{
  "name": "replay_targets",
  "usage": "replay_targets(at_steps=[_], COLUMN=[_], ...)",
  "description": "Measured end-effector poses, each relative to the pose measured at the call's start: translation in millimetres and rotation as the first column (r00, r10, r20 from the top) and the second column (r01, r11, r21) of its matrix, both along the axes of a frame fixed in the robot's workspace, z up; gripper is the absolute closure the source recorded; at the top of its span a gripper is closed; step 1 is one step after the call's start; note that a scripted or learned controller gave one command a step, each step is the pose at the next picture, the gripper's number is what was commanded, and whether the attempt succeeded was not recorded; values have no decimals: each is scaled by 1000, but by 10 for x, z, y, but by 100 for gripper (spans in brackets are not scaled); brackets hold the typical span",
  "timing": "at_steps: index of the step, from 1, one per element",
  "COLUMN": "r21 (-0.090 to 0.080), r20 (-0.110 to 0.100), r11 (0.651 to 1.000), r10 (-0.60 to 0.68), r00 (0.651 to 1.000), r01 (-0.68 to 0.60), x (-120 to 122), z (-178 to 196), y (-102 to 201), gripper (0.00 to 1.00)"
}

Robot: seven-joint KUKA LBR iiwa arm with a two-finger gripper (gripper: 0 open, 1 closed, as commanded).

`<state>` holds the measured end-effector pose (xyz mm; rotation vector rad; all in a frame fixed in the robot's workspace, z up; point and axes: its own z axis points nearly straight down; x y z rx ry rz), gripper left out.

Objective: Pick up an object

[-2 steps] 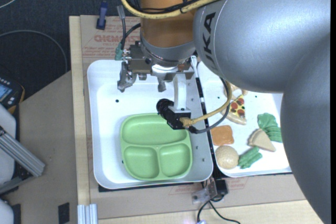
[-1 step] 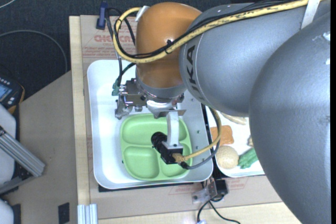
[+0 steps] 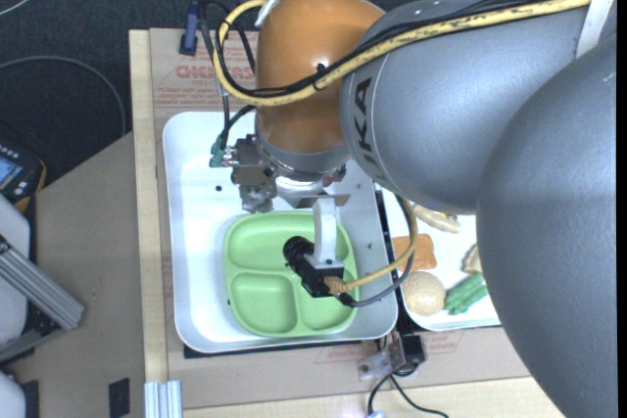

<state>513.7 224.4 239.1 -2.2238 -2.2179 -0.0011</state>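
Camera view, from above at a slant. A tan bench (image 3: 147, 162) stands on dark carpet (image 3: 78, 15), with a blue clip-like piece (image 3: 189, 26) at its far edge. Two white bins lie on it side by side.

My arm (image 3: 470, 113) reaches in from the view's right and covers much of both bins. My gripper (image 3: 259, 196) hangs over the near-left bin (image 3: 186, 210), just above the far rim of the green tray (image 3: 257, 284). My own wrist hides it, so I cannot tell whether it is open or closed, and I see nothing held in it.

The green tray lies flat in the near half of that bin. It is pale green, has rounded corners and is divided into three compartments.

The other bin (image 3: 443, 320) holds a beige ball (image 3: 424, 290), a green piece (image 3: 464, 294) just beside it, and an orange piece (image 3: 423, 255), possibly toy food.
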Motion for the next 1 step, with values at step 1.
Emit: replay_targets(at_steps=[1], r21=[0], r20=[5], r11=[1000], r10=[1], r00=[1000], r01=[-1], x=[497], z=[147], y=[1], gripper=[100])
